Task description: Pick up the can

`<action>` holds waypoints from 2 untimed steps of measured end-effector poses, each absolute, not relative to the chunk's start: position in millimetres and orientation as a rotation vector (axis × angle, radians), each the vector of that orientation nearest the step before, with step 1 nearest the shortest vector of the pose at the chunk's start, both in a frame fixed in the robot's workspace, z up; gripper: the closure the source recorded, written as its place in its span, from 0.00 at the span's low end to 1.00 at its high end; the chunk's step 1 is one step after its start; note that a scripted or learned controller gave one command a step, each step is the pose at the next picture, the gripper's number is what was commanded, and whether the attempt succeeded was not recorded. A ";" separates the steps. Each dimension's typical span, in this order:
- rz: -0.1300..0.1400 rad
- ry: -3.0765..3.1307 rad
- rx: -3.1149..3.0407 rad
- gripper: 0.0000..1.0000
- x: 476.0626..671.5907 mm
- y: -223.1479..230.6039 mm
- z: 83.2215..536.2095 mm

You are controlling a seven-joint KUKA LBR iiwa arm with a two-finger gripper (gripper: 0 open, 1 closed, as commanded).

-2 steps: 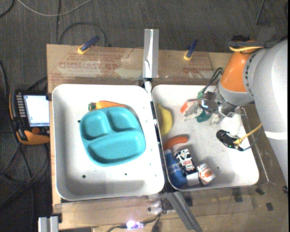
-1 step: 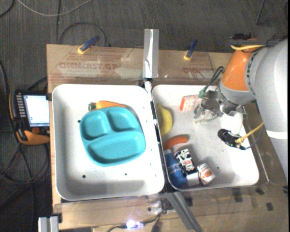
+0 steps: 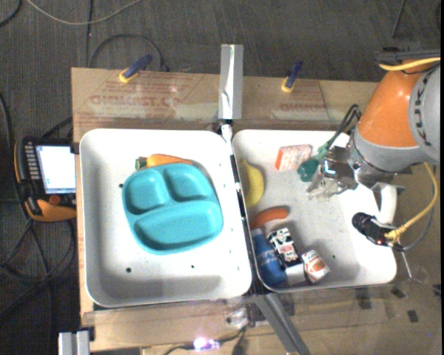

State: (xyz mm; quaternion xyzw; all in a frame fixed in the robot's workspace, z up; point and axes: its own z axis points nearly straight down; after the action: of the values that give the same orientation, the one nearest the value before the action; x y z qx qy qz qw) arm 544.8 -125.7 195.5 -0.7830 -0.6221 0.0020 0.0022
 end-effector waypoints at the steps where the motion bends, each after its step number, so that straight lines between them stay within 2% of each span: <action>1: 0.006 -1.951 -2.457 0.00 544.8 -125.9 195.5; 2: -0.013 -1.730 -2.630 0.00 512.1 -164.2 89.9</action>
State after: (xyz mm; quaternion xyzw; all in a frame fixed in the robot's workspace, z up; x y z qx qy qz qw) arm 512.1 -164.2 89.9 -0.8355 -0.5495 -0.0041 -0.0031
